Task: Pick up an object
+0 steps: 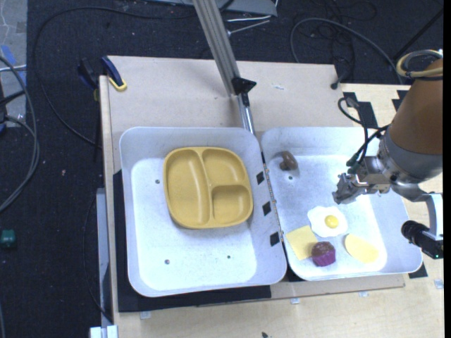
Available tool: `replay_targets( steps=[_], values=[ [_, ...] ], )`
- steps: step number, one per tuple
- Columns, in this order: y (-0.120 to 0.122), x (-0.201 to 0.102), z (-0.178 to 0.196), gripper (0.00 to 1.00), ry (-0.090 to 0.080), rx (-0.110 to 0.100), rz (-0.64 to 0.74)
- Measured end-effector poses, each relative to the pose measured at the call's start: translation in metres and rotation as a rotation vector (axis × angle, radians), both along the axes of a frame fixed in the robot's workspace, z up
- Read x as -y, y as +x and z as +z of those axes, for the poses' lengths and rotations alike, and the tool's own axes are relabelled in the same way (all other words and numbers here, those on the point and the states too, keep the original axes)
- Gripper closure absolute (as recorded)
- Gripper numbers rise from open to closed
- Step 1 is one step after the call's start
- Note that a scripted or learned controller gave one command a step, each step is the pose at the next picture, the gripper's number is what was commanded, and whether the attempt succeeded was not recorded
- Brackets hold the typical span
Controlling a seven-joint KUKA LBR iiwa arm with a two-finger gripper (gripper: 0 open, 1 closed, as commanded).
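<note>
- A grey arm (416,129) with an orange band reaches in from the right over the right bin (394,255), one of two shallow white bins side by side on the tabletop (176,83).
- Its pincer (347,187) hangs above the bin's middle, tips pointing left and down; whether it stands wide or narrow cannot be told from this slant, and nothing shows between its tips.
- No single target is named, so any loose piece in the right bin would do. The nearest is the toy fried egg (328,221), which lies just beside the pincer, toward the near edge of the bin and a little to the left.
- Close to the egg, nearer the front rim, lie a yellow cheese slice (303,241), a purple piece (323,253) touching the slice, and a yellow round (362,248).
- A small brown piece (287,161) sits well apart from these, at the bin's far left, near the divide between the bins.
- The left bin (141,259) carries a yellow divided plate (208,187), far from the arm's reach as it stands.
- Judgement: the grasp has not begun; the coming move likely turns on a short shift toward the front rim and a drop onto the egg, which is flat and roughly round, so no long axis favours one approach.
</note>
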State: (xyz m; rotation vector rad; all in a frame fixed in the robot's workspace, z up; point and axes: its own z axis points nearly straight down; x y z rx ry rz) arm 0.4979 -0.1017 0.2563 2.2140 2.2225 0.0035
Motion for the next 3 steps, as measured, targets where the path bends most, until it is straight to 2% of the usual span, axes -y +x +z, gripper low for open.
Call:
replay_targets(
  steps=[1,2,3],
  values=[
    [-0.003,-0.047,-0.01,1.0,0.002,-0.005,0.003],
    [0.012,-0.1,-0.01,1.0,0.003,-0.004,0.005],
    [0.011,-0.144,-0.011,1.0,0.002,-0.005,0.003]
  ],
)
